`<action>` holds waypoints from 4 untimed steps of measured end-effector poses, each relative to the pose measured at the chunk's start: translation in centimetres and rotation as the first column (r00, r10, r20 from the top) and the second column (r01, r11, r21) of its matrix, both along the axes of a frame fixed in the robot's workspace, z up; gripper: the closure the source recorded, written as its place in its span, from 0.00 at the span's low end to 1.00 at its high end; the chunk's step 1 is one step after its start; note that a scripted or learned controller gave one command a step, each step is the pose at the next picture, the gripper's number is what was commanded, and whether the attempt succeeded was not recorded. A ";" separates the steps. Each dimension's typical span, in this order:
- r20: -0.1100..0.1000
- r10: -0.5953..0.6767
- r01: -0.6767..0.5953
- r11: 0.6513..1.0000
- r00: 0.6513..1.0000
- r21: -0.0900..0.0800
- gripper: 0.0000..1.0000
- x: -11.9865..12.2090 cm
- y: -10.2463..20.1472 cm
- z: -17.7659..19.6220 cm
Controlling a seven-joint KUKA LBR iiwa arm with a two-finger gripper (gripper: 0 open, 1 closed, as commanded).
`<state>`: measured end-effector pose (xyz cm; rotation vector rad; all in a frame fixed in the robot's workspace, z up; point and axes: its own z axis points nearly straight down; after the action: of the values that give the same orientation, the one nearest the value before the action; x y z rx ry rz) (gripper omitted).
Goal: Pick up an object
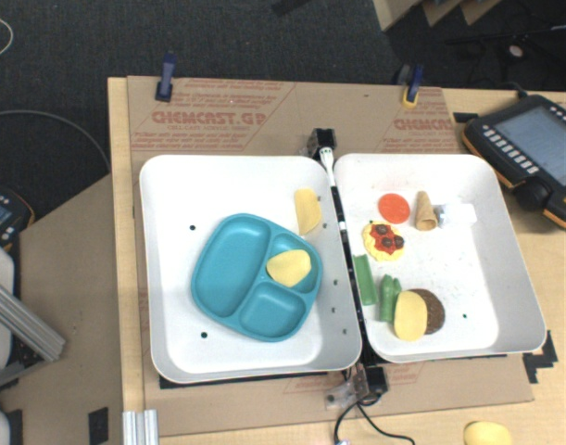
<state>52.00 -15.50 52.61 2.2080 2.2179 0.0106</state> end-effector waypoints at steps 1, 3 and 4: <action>-0.020 -0.010 0.010 1.000 1.000 0.005 1.00 -4.3 -4.1 -6.8; 0.007 0.005 -0.005 1.000 1.000 -0.001 1.00 1.8 -0.9 -2.3; -0.020 -0.010 0.010 1.000 1.000 0.005 1.00 -3.7 -4.5 -10.0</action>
<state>48.28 -20.02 42.61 2.2314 2.2196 -0.0066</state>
